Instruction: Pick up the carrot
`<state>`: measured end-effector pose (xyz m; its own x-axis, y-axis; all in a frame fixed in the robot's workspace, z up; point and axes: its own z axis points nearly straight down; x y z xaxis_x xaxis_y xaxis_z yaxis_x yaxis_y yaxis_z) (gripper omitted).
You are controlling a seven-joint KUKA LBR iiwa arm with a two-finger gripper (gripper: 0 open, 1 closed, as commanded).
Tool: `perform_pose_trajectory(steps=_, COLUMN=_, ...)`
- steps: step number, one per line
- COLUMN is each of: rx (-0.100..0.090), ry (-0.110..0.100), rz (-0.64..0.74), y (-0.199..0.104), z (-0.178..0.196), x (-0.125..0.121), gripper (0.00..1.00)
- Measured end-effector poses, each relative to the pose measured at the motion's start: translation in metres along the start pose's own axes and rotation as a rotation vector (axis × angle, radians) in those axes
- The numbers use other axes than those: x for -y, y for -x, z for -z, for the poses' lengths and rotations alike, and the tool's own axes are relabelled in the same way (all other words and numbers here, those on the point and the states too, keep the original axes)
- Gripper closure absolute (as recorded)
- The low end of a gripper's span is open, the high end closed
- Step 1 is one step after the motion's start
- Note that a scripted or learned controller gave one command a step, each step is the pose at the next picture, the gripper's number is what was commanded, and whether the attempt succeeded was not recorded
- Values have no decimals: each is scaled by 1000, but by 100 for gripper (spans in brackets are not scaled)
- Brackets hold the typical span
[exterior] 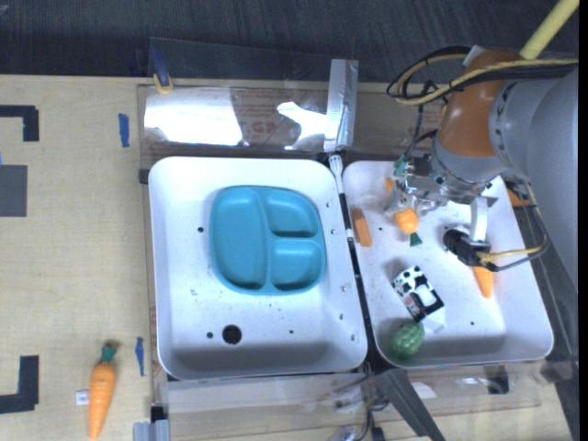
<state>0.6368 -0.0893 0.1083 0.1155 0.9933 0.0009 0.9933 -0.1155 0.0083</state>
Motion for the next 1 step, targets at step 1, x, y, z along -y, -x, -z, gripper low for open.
perform_pose_trajectory(steps=1, rx=-1, ry=-3, rz=240, y=-84, z=89, x=-22, gripper=100)
